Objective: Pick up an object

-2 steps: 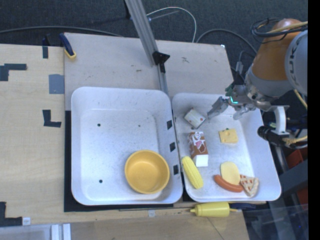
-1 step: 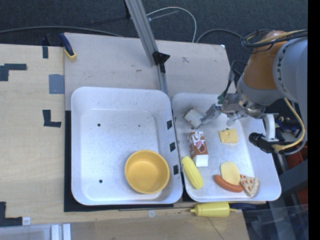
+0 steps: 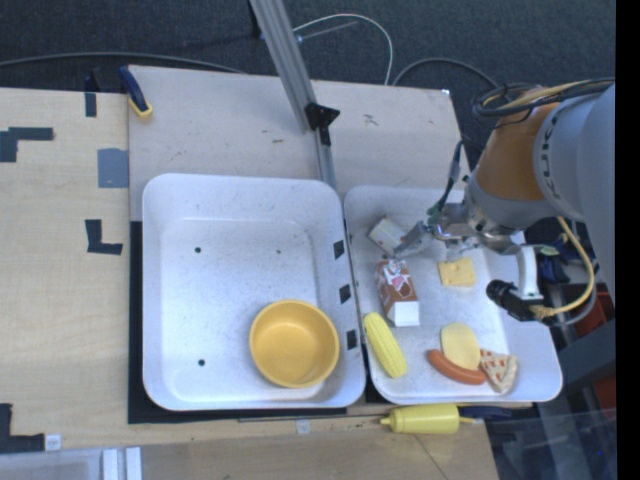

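My gripper (image 3: pixel 420 234) hangs over the back of the right bin (image 3: pixel 530 353), reaching in from the right. Just left of its tip lies a small grey-white block (image 3: pixel 384 232); whether they touch is unclear. In front of it lies a brown and white carton (image 3: pixel 398 293). A yellow cheese square (image 3: pixel 458 273) sits below the wrist. Nearer the front are a corn cob (image 3: pixel 385 345), a yellow slice (image 3: pixel 460 344), a red sausage (image 3: pixel 455 367) and a waffle wedge (image 3: pixel 498 370).
A yellow bowl (image 3: pixel 293 343) stands in the front right corner of the left bin (image 3: pixel 180 218). A yellow mustard bottle (image 3: pixel 425 420) lies on the bench in front of the right bin. A slanted metal pole (image 3: pixel 290 53) rises behind the bins.
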Available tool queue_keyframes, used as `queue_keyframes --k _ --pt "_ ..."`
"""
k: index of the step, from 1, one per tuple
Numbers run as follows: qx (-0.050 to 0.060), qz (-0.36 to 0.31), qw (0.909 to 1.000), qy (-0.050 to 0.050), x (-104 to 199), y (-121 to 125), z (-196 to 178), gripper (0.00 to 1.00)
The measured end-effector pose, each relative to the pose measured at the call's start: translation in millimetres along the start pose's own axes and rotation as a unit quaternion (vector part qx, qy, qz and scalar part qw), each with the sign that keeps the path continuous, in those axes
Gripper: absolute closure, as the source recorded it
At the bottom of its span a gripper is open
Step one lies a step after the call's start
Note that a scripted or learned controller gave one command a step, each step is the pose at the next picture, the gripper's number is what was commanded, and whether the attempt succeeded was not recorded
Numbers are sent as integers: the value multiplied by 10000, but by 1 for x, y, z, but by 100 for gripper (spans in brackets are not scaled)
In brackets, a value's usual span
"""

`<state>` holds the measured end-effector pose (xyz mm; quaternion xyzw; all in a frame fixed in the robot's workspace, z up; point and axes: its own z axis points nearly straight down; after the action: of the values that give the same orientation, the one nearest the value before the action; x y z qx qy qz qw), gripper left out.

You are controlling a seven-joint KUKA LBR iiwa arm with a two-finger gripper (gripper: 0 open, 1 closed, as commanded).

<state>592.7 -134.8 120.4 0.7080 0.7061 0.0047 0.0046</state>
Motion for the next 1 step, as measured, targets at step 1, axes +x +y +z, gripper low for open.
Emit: queue_keyframes --k 1 --pt "62 -22 10000 -4 0 0 31 0"
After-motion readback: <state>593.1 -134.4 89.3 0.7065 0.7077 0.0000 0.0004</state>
